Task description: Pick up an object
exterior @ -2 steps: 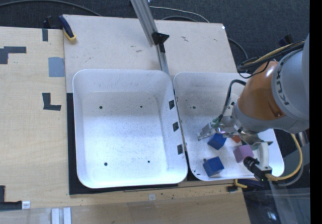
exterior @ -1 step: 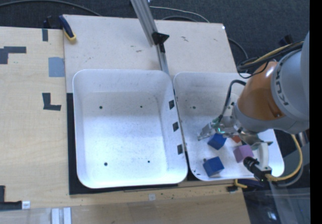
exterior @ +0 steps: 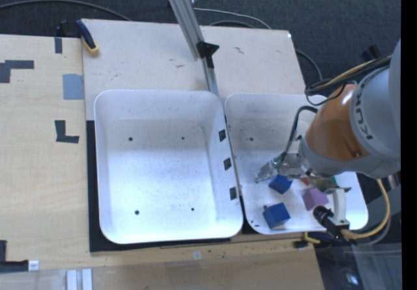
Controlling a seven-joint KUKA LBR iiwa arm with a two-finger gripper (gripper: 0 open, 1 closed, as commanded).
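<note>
Gripper sits low in the right bin, directly above a blue cube; finger state cannot be determined. Second blue cube at 6 o'clock, purple block at 4 o'clock.

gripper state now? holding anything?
Gripper: low in the right bin, just above a blue cube; whether it holds anything cannot be told.

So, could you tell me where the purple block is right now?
The purple block lies in the right bin, near its front right corner, right of two blue blocks, under the arm.
</note>
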